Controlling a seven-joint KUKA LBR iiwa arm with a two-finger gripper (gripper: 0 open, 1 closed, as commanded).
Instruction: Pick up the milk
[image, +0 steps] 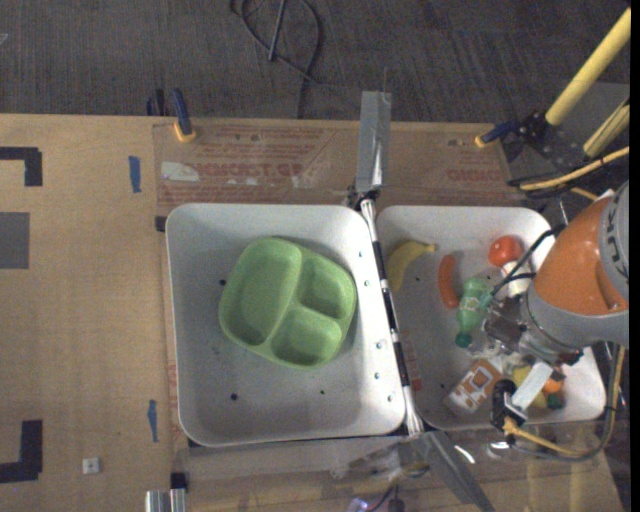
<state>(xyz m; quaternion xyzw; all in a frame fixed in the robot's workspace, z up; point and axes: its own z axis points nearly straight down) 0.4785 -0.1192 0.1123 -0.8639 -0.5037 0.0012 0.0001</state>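
White card with an orange-brown printed face: that is the milk carton (472, 388). It lies flat in the right bin (428, 325), down toward the near rim and not far from the wall shared with the left bin (200, 300). The pincer (500, 335) hangs just up and to the right of it, low over the bin floor. You cannot tell whether it is open or closed, because the grey wrist and the orange-banded arm (580, 270) sit over its working end.

Watch three things.
- **Wrong object:** the green bottle (473, 305) lies just beside the pincer on the far side. A descent slightly off line would likely catch the bottle, or knock it into the carton.
- **Poor grip:** the carton seems to offer its broad face upward. A closing grip may skate off that face, or only shove the carton toward the rim.
- **Tight corner:** the bin's corner leaves little room on that side.

The banana (405, 262), the orange carrot-like piece (448, 280) and the red tomato-like thing (506, 250) lie farther up the bin. They look out of harm's way, as does the green plate (290, 300) in the left bin.

Much of the right bin's right half is covered by the arm. A yellow thing (545, 397) peeks out beneath the wrist, too hidden to name. The carton's print is too small to read.
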